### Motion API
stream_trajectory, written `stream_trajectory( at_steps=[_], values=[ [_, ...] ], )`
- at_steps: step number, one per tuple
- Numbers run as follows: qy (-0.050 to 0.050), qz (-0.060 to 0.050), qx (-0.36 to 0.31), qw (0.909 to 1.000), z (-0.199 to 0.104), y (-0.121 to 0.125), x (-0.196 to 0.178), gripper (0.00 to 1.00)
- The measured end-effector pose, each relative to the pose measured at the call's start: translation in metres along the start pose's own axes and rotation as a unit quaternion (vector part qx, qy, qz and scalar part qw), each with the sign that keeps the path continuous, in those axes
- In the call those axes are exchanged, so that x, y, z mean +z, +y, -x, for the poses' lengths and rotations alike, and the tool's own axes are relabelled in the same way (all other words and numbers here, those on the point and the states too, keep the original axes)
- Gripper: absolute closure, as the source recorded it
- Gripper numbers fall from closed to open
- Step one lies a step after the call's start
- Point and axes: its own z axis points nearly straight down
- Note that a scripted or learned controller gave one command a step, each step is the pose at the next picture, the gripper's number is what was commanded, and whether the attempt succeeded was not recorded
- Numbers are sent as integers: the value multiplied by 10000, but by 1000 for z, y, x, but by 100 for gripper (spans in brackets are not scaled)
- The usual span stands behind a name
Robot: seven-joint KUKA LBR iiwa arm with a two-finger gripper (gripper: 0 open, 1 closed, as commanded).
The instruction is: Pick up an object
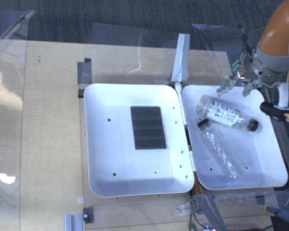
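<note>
We are hovering our claw (pixel 238 82), fingers spread and holding nothing, over the far edge of the right shallow white bin (pixel 274 174). The clear plastic bottle with a green-printed label (pixel 220 111) is lying just beside it; we should be descending squarely across its body.

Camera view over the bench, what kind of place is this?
Likely a robotics lab's bin-picking test cell: two white bins side by side on a wooden bench, clear plastic bottles as practice objects, and a robot arm reaching in.
</note>
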Motion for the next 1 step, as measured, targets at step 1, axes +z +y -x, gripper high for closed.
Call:
stream_trajectory(
  at_steps=[1],
  values=[
    [-12,21,-414,9991,59,4,130,0]
  ],
)
